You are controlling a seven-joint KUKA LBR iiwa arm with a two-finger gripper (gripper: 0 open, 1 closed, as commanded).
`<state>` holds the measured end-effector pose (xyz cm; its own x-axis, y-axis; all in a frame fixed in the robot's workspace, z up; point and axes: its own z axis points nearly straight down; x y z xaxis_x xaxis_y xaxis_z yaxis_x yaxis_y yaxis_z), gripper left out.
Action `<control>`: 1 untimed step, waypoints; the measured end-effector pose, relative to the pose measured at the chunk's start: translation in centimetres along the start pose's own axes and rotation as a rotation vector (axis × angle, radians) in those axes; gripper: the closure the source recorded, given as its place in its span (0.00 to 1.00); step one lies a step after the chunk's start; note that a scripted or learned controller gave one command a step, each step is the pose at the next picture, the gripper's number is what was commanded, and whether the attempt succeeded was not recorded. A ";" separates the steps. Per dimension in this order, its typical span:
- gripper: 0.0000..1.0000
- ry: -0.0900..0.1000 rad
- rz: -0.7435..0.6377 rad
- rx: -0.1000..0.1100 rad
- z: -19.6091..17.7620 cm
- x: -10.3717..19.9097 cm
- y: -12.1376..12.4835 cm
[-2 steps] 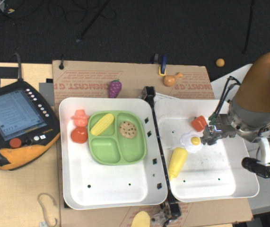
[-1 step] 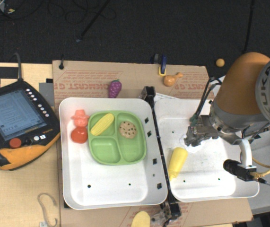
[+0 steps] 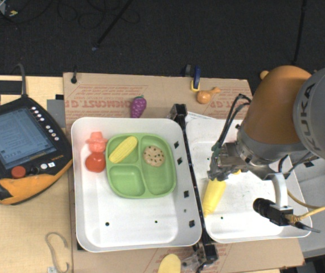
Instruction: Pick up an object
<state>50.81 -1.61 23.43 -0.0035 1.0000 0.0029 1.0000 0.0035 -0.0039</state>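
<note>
Directly below the fingers [image 3: 220,174] lies yellow banana [image 3: 213,195].

yellow banana [image 3: 213,194] in right bin [image 3: 247,232], lying against its left wall, long axis near upright in view, slightly tilted. top end sits right under gripper [image 3: 218,174], touching or nearly so; can't tell if it's actually gripped.

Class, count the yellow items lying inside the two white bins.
2: a corn cob in the green tray's upper-left compartment, left bin; a banana-like piece in the right bin, under the gripper. The arm may hide more.
</note>
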 end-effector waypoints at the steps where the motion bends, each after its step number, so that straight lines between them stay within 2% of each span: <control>1: 1.00 -0.001 0.000 0.001 -0.3 5.1 -1.8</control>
<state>49.00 3.50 23.76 -0.0034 1.0000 0.0024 1.0000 0.0034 -0.0053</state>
